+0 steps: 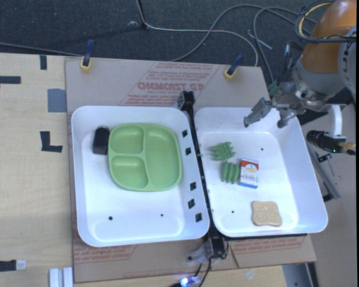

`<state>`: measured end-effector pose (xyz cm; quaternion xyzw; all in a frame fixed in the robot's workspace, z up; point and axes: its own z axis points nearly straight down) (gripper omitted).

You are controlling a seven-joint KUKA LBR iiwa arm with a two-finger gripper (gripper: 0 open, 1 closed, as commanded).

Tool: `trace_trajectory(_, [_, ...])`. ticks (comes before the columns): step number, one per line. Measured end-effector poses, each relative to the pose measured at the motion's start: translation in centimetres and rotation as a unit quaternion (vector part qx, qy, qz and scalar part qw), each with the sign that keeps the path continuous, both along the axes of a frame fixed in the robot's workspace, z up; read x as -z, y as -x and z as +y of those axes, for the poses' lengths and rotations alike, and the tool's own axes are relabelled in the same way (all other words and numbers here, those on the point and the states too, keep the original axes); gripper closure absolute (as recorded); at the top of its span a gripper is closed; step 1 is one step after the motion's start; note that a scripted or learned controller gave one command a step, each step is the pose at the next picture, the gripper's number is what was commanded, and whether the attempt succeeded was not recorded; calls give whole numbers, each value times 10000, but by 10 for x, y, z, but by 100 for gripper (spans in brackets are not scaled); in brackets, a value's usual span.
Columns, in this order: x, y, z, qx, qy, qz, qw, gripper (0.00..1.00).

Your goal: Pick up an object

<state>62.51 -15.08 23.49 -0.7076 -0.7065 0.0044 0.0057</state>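
Note:
My gripper point(268, 118) hangs over the far right corner of the right bin point(299, 154), open, with nothing between its fingers. In that bin lie two green toy vegetables, one leafy point(223, 151) and one ribbed point(230, 172), a small red, white and blue carton point(249, 173), and a slice of toast point(266, 213) near the front. All of these sit left of and nearer the front than the gripper. The left bin point(87, 178) holds a green divided plate point(145, 156) and a small black block point(100, 140) at its left.
The two bins meet at a black-clipped seam point(194, 166) and rest on a cardboard sheet point(161, 82). Cables point(227, 23) run across the dark floor behind. The grey arm with its orange band point(332, 23) rises at the upper right.

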Motion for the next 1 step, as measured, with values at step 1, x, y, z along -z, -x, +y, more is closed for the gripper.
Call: trace_trajectory(1, [-8,-3,0,-16,11,-65,10000,0])
